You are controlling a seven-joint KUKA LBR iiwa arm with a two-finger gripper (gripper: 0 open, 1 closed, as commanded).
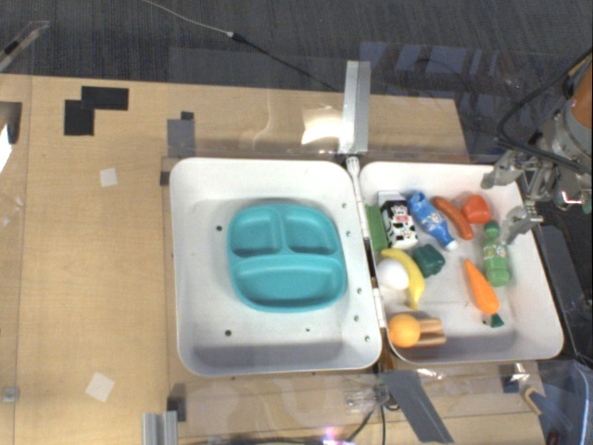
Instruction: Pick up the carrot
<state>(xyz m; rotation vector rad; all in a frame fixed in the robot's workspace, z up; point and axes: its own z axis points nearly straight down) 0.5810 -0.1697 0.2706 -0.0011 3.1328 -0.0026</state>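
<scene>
The carrot point(481, 288) is orange with a small green end and lies along the right side of the right bin point(542, 327), pointing up-left. My gripper point(512, 197) hovers over that bin's upper right corner, above and slightly right of the carrot and apart from it. Its two fingers point(503, 171) are spread open with nothing between them. A green bottle point(496, 258) lies between the gripper and the carrot.
Packed into the right bin are a red-orange piece point(475, 209), a sausage point(449, 216), a blue bottle point(431, 219), a cow-print box point(398, 223), a banana point(413, 278), an egg point(394, 274) and an orange point(403, 330). A teal divided tray point(285, 255) sits in the left bin point(199, 341).
</scene>
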